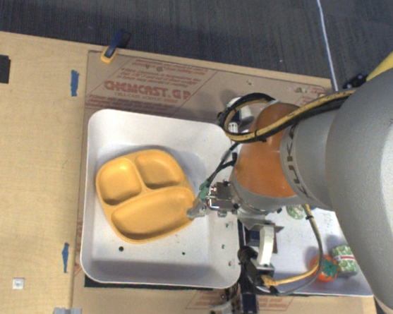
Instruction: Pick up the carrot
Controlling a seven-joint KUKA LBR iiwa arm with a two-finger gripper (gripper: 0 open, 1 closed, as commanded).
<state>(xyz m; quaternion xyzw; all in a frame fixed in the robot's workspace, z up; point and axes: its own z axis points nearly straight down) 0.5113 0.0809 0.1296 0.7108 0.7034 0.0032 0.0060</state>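
Carrot (326, 270) orange, stubby; plate (141, 199) glossy yellow, three rounded compartments.

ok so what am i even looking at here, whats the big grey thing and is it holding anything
This is one picture from a camera fixed above a bench, looking down at a slant. The big grey shape with the orange band is a robot arm reaching in from the right. Two shallow white bins sit side by side on the bench. The left bin holds a yellow divided plate. The arm covers most of the right bin. Near that bin's lower right lies a small orange thing, likely the carrot the arm is meant to pick up, next to a green-and-white item. The arm's tool sits by the plate's right edge, mostly hidden under the wrist, so I cannot tell whether it grips anything. The carrot lies in the bin, not held.
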